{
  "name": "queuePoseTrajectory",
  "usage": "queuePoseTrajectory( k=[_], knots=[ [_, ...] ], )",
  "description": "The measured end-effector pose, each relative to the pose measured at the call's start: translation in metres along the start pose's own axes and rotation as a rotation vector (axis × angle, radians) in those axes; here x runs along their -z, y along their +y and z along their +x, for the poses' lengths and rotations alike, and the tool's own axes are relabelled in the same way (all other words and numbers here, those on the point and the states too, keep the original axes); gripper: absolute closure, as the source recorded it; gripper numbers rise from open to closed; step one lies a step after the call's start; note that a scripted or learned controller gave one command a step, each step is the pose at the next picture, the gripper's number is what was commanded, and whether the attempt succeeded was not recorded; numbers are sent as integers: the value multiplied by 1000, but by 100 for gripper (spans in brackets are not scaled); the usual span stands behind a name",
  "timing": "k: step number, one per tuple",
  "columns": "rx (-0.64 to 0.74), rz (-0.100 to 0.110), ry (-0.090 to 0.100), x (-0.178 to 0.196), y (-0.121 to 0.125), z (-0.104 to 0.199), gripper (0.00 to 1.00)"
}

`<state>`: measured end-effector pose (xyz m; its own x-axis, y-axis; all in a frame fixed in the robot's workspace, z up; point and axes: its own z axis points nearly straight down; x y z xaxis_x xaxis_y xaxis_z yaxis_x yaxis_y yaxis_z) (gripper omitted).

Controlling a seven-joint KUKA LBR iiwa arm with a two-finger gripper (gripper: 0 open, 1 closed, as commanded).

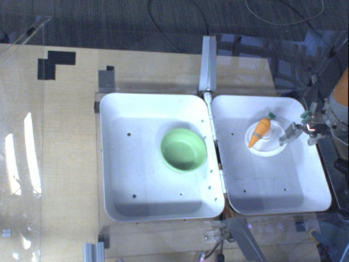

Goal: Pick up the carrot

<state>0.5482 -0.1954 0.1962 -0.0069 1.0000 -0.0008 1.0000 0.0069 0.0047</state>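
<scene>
An orange carrot with a green top lies tilted on a small white dish in the right bin, toward its far half. My gripper hangs at that bin's right side, just right of the dish and apart from the carrot. Its two fingers stand spread, open, with nothing between them.
A green bowl sits in the middle of the left bin, near the divider between the bins. A metal post rises behind that divider. Cables trail across the dark floor beyond the bench.
</scene>
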Motion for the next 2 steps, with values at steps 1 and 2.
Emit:
queuePoseTrajectory(
  k=[1, 2],
  knots=[
    [-13, -13, -3, -96, 49, 45, 0],
    [328, -7, -4, 27, 33, 10, 0]
  ],
)
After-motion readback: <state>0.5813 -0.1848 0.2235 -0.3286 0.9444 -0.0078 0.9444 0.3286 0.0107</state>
